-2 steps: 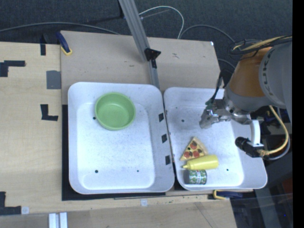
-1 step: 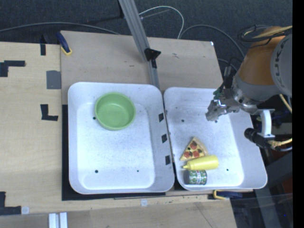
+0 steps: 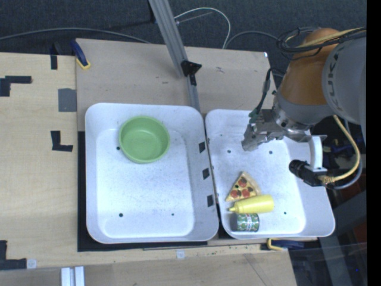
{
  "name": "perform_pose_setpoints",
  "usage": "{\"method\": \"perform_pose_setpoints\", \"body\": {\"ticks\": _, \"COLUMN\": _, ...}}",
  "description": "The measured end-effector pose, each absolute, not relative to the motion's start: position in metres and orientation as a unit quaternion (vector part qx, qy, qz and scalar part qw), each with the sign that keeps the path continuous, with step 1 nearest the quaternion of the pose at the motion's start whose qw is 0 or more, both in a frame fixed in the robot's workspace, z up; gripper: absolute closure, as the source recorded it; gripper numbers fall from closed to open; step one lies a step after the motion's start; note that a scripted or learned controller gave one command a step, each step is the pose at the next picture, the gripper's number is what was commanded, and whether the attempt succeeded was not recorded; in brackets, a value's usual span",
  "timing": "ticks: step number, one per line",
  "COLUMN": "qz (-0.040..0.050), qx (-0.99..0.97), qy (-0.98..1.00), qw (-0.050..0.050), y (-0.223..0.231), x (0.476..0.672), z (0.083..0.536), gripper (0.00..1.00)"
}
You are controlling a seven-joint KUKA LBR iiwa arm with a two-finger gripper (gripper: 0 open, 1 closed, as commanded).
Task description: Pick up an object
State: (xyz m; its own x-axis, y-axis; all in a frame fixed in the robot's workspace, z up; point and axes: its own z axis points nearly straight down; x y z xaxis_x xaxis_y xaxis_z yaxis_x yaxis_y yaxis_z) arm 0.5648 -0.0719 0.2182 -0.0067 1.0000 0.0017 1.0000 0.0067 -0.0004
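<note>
Now the round green bowl [image 3: 143, 139] sits in the left bin [image 3: 101, 219], and the gripper [image 3: 253, 140] hangs over the right bin [image 3: 309, 219], its grip too blurry to tell.

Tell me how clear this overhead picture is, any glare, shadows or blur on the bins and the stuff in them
In the camera view the light is soft and even, with no hard glare on the white bins; the green bowl casts only a faint shadow. The pizza slice toy, yellow bottle and small can are slightly soft, so the can's label is unreadable. The gripper looks a little blurred.
</note>
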Motion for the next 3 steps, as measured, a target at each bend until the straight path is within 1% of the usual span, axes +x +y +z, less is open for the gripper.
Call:
{"method": "perform_pose_setpoints", "body": {"ticks": 2, "qz": 0.0002, "qx": -0.704, "qy": -0.71, "qw": 0.002, "y": 0.044, "x": 0.562, "z": 0.208, "gripper": 1.0}}
{"method": "perform_pose_setpoints", "body": {"ticks": 3, "qz": -0.0002, "qx": -0.704, "qy": -0.71, "qw": 0.001, "y": 0.095, "x": 0.558, "z": 0.223, "gripper": 1.0}}
